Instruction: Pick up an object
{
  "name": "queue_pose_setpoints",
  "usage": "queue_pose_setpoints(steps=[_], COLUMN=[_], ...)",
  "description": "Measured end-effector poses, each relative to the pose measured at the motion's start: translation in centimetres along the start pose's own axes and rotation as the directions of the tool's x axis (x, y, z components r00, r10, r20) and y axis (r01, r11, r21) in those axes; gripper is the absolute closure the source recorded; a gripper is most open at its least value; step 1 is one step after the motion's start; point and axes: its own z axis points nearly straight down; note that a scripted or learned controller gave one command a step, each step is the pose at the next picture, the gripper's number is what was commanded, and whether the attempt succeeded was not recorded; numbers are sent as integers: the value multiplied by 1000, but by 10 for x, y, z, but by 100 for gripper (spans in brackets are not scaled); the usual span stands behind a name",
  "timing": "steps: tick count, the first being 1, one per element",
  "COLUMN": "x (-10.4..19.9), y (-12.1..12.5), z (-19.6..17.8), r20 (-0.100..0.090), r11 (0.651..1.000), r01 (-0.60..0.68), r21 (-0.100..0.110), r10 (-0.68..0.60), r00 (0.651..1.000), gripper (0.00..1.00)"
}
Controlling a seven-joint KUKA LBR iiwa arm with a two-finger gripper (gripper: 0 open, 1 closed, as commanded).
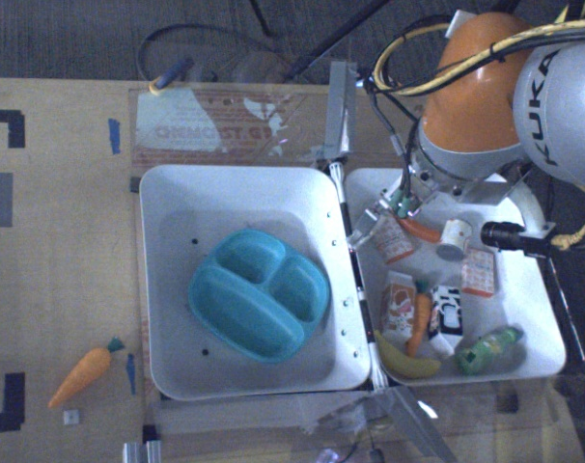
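Beside the gripper point(387, 210) crowd a carton point(393, 240), carrot point(423, 230) and cup point(454, 237).

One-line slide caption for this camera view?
KUKA arm's gripper hovers over the right bin of toy food; left bin holds a blue tray.

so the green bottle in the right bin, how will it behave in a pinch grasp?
The green bottle lies on its side near the right bin's front corner, so a push would likely roll it. Its rounded body may slip between fingers. Probably light, a toy like the banana beside it.
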Motion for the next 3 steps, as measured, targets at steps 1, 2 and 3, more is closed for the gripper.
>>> queue_pose_setpoints(steps=[1,2,3], x=[-6,-26,9], y=[21,67,80], z=[-129,-44,44], r20=[4,1,0], r11=[983,967,956], r01=[182,255,294], r21=[-3,-1,0], r10=[-182,-255,-294], r00=[983,967,956], gripper=[0,0,0])
